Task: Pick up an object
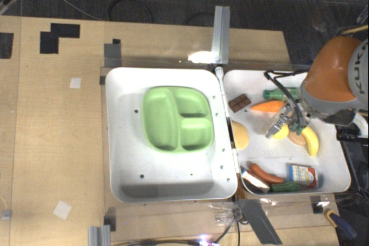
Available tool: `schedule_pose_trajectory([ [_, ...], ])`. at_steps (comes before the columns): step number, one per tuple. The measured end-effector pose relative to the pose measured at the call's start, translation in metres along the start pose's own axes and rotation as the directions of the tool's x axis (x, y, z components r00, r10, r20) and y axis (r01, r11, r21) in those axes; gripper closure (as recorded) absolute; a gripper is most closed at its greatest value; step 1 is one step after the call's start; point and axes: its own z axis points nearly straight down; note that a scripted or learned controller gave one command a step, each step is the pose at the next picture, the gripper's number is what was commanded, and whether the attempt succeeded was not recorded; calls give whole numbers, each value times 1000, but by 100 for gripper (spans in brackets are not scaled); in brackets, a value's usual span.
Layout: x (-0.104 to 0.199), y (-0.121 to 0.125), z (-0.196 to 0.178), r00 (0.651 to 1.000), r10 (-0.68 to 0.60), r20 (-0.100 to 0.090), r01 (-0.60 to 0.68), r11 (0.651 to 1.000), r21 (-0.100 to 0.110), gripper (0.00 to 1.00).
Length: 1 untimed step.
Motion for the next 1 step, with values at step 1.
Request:
schedule_pose_trajectory([
  [1, 41, 44, -101, 973, 229, -18, -229, 973, 11, 100],
])
